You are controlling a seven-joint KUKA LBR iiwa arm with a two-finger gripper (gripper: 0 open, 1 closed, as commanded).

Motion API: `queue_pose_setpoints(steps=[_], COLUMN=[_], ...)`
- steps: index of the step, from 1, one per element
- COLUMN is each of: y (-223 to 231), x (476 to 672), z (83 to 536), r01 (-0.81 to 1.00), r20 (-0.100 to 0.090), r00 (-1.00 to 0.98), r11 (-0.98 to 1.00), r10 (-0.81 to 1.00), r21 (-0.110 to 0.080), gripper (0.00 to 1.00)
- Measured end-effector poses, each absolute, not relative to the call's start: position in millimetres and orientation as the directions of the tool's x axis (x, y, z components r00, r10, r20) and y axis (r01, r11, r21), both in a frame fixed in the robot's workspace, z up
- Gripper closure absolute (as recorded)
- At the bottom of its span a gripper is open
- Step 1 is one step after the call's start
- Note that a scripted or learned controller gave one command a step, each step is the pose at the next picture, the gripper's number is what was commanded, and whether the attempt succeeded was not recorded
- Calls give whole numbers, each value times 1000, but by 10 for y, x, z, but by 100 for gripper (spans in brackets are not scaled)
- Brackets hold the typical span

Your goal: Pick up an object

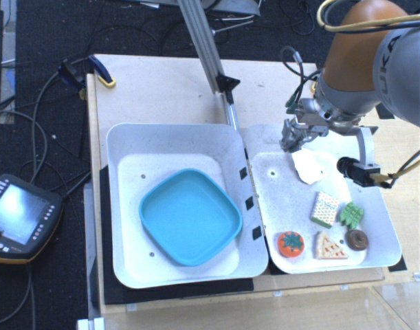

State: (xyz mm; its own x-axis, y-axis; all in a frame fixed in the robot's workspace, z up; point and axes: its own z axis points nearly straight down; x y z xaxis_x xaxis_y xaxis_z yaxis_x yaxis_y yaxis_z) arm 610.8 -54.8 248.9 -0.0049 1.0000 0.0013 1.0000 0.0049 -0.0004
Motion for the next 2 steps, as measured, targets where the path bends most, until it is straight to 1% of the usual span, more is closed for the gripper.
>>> queue_pose_setpoints(steps=[1,2], y=[-41,556], x=[6120,6287], z=[2507,2418], r01=[1000,1000], r20=[1,1], r00=[-5,-5], r11=[5,5], r10=[1000,1000], r21=[0,-1], gripper=[100,100])
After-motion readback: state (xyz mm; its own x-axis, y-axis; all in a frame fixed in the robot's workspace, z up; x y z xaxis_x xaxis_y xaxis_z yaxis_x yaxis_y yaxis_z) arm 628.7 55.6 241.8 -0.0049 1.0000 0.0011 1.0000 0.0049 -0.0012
